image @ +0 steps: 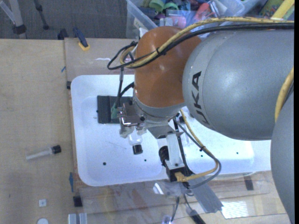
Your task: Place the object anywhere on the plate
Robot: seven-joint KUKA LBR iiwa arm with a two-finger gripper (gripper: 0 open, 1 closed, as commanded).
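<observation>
The grey arm with its orange band [159, 64] hangs over the left white bin [88, 167] and hides much of it. My gripper [132, 135] points down over the middle of that bin. A dark flat square piece [104, 109], possibly the plate, lies on the bin floor to the left of the gripper, partly behind the wrist. A small black cylinder-shaped object [137, 149] is just below the gripper's tip. I cannot tell whether it rests on the floor or is being held.
A tub of colourful toys [187, 3] stands at the back. A syringe-like item [43, 152] lies on the bench to the left of the bin. A small clamp [82, 40] sits at the bench's back left. Cables [201, 164] loop below the wrist.
</observation>
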